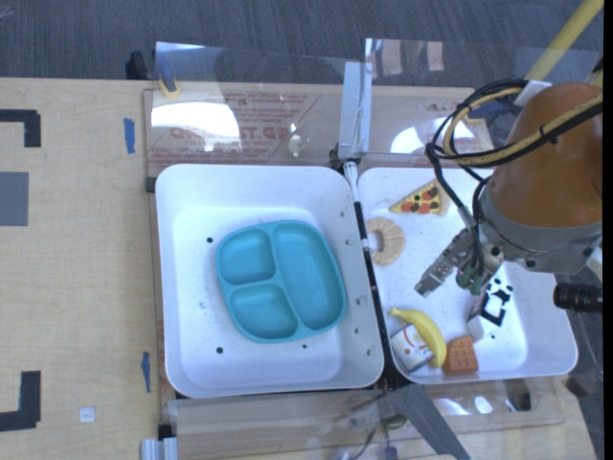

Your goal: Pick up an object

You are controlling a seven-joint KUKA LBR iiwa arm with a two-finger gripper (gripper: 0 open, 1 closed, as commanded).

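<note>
The gripper (458, 284) hung over the right bin (551, 353), its fingers spread apart with nothing between them. Just below it lay a banana (424, 330), touching a small white carton (411, 349) and beside an orange waffle-like block (462, 355). Above it lay a pizza slice (420, 201), and to its left a tan round piece (385, 240). Well to its left, the left bin (182, 257) held a blue divided plate (280, 279).
</note>
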